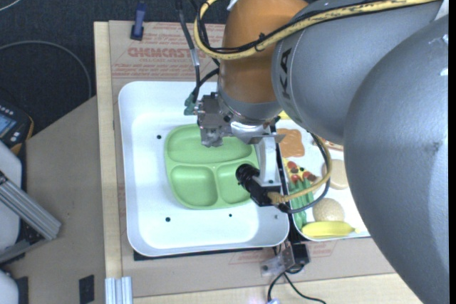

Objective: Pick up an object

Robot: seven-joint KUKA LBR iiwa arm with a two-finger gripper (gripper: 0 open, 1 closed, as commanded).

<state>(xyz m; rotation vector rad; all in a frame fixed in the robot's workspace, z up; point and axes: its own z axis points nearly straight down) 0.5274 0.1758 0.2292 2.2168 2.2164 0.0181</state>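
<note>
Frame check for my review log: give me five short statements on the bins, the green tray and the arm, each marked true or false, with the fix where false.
1. The green tray lies in the left bin. True.
2. The green tray is a single undivided dish. False: ridges split it into compartments.
3. The arm reaches over the left bin, above the green tray. True.
4. The right bin holds nothing but a blue cup. False: it holds several small things, among them a yellow banana-like piece and a pale round piece.
5. The band above the wrist is orange. True.
</note>
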